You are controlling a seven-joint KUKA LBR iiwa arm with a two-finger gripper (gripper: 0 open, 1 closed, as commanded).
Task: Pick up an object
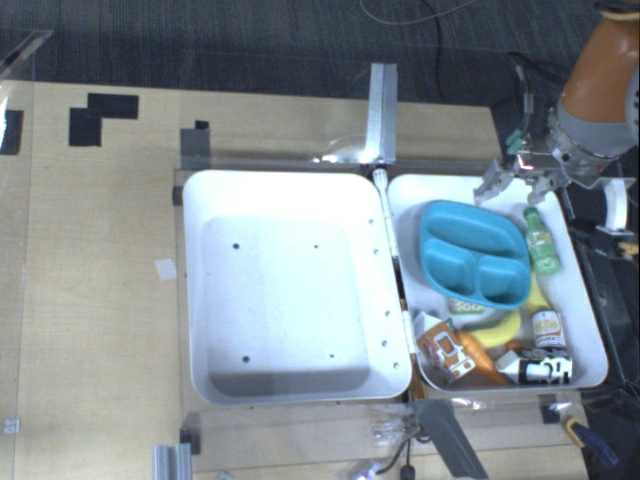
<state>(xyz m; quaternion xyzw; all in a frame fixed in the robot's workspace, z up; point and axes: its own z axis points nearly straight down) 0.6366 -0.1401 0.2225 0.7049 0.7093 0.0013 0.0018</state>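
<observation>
The bench [100, 268] is a pale wood-toned surface with black tape patches [102, 116] near its far left corner. Beyond its far edge lies dark grey carpet, crossed by a thin white cable [440, 13]. A grey metal post [383, 113] rises at the far side, on the line where the two bins meet.

The landmark is the blue tray [473, 253], a sectioned plastic dish with three compartments, lying tilted in the right bin [400, 208]. Left of the tray, across the shared rim, sits the left bin [285, 288], white with small dark dots on its floor.

Just right of the tray lies a green bottle [541, 240] with a pale label, its cap pointing away from the camera. On the near side of the tray, partly under its edge, lies a yellow banana [500, 328]. Nearer still and to the left is an orange and brown packet [447, 352]. Near right of the tray stands a small jar [547, 329] with a dark lid, and nearer than that lies a black and white container [545, 370].

The gripper [516, 180] hangs over the far right corner of the right bin, beyond the tray and just above the bottle's cap. Its fingers [492, 184] are spread apart, with nothing between them. The orange band [603, 63] of the arm shows above it.
</observation>
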